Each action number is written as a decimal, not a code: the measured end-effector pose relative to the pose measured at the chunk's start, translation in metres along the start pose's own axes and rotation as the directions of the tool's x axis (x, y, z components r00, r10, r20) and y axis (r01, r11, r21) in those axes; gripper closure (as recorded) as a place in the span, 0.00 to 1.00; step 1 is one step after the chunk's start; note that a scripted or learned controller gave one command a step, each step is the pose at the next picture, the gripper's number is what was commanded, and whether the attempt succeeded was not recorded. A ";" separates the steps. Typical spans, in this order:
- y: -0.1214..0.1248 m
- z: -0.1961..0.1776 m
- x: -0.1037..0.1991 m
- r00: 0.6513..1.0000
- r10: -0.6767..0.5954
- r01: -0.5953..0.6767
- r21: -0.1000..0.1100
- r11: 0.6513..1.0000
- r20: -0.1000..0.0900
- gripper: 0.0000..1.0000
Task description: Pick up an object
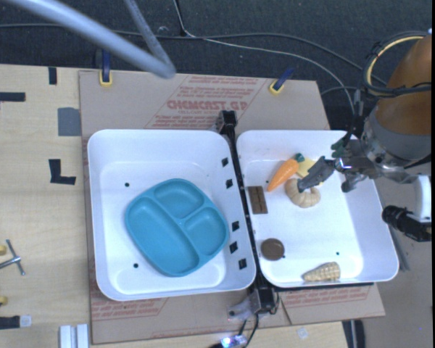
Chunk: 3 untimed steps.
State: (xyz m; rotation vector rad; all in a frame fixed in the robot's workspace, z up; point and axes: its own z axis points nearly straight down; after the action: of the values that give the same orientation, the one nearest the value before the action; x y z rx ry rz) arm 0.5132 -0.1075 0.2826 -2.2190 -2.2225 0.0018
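a: grey metal is what i see first, the gripper (332, 172) hanging over the upper part of the right bin (362, 223), reaching in from the right side. one dark finger (314, 175) slants down to the left, another (354, 179) sits further right, so they look spread apart with nothing between them.

b: so it holds nothing?

a: nothing that i can see. the left finger's tip is right at the pale round bun-like piece (305, 194), just above it or touching, i can't tell which.

b: what else is close by?

a: a toy carrot (283, 173) lies just left of the bun, a small brown block (257, 200) beside the bin's left wall, a brown disc (272, 249) lower down, and a pale corn-like cone (322, 272) near the bottom edge. the left bin (109, 165) carries a blue divided plate (177, 226).

b: which step, then?

a: i'd judge it's the approach, lining up over the bun, with the grasp not yet made.

b: and next?

a: my guess: centre the open fingers on either side of the bun, drop lower, close, then lift. the carrot is near enough that a finger could nudge it, and the bun looks round, so an off-centre squeeze may let it slip out.
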 end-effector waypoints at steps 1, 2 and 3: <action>-0.006 0.059 0.008 1.000 0.000 0.000 0.005 1.000 -0.001 0.00; -0.011 0.120 0.002 1.000 0.002 -0.002 0.007 1.000 -0.001 0.00; -0.011 0.164 0.006 1.000 0.001 -0.001 0.005 1.000 -0.001 0.00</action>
State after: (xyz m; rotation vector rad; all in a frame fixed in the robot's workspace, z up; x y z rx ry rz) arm 0.5019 -0.1018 0.1189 -2.2169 -2.2186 0.0056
